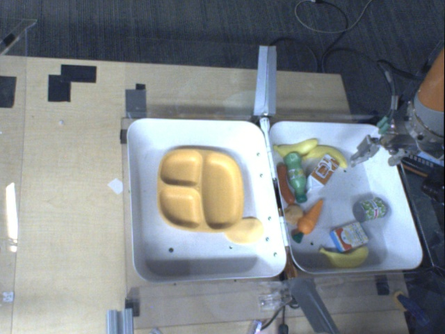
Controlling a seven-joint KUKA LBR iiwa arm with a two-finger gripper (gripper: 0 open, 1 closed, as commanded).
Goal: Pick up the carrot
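- Step in hand — judged to be the approach; the carrot (311, 216) has not been grasped and lies on the floor of the right bin (410, 252).
- The gripper (368, 149) is seen at the upper right of that bin, near its far rim, well apart from the carrot. One thin grey finger (363, 152) is visible, angled down and to the left; whether the fingers are spread or closed cannot be told, and nothing is seen between them.
- Carrot position: left-centre of the right bin, lying tilted, its orange body pointing up and to the right, its green stub end (297, 237) down and to the left.
- Neighbours: a small tan item (293, 214) touches or sits just beside the carrot's left flank; a green bottle (295, 175) and a red-orange piece (285, 183) lie just above it; a banana (344, 257) and a small carton (349, 236) lie below and to its right, a round can (370, 209) further right.
- Carrot appearance: short, tapered, smooth and bright orange — apparently a plastic toy; likely rigid and a little slippery.
- Next move, as judged: the gripper must be brought left and toward the near side, over the carrot's middle, turned so the fingers straddle its narrow width, then lowered.
- Risk noted: the tan item on the left flank leaves little room for a finger there.
- The left bin (139, 207) holds a yellow divided tray (201, 186); it is not involved.
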